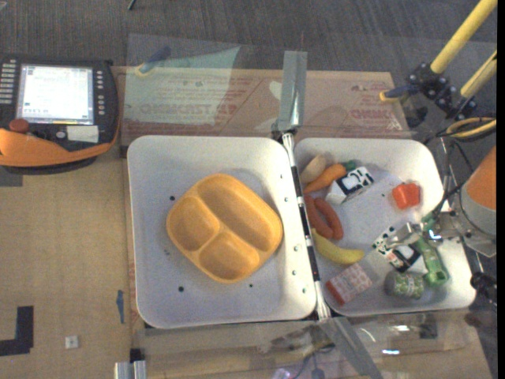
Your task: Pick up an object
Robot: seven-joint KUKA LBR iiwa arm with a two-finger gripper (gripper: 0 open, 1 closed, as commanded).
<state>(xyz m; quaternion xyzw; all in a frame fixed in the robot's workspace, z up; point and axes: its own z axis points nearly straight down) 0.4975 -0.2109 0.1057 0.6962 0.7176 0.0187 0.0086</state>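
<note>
green plastic bottle (432,262) lies near the right bin (371,150)'s right wall, long axis running roughly up-down in view, just below and right of the gripper (410,235). whether the jaws are parted or closed, i cannot tell; nothing visibly held.

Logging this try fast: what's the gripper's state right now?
Gripper: low over the right bin, among the small items near its right edge; open, shut or holding something cannot be told.
</note>
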